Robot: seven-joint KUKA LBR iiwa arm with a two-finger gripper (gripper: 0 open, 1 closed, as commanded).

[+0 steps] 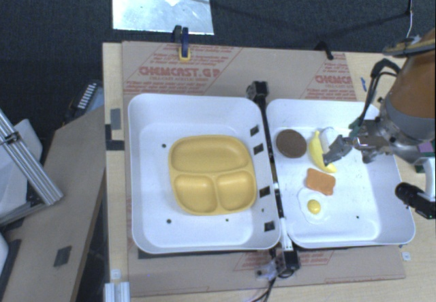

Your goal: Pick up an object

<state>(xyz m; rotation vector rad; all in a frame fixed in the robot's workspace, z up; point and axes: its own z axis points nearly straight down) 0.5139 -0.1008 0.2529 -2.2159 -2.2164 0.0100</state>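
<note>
Item one, my landmark: the black divider (268, 171) running between the two white bins on the table (225, 69).

Left of the divider I log the left bin (146, 178), which carries a yellow compartment plate (210, 174) with one wide section toward the far side and two smaller ones toward the near side. The plate lies flat, roughly in the middle of that bin.

Right of the divider I log the right bin (381, 212), holding four toy food pieces. Closest to the divider, toward the far side, is a brown round patty (291, 144). Just beyond it, farther from the divider, is a yellow banana (318, 152), standing lengthwise away from me. Nearer to me, an orange block (320, 181) lies just below the banana's near end. Nearest of all, a fried egg (313, 206), white with a yellow yolk, lies just beside the orange block.

The pincer (335, 151) comes in from the side of the right bin far from the divider, low over the banana's outer edge. Its dark fingers sit right at the banana; I cannot tell whether they are spread or closed, nor whether they touch it. The arm (412, 99), grey with an orange band, rises behind it.
</note>
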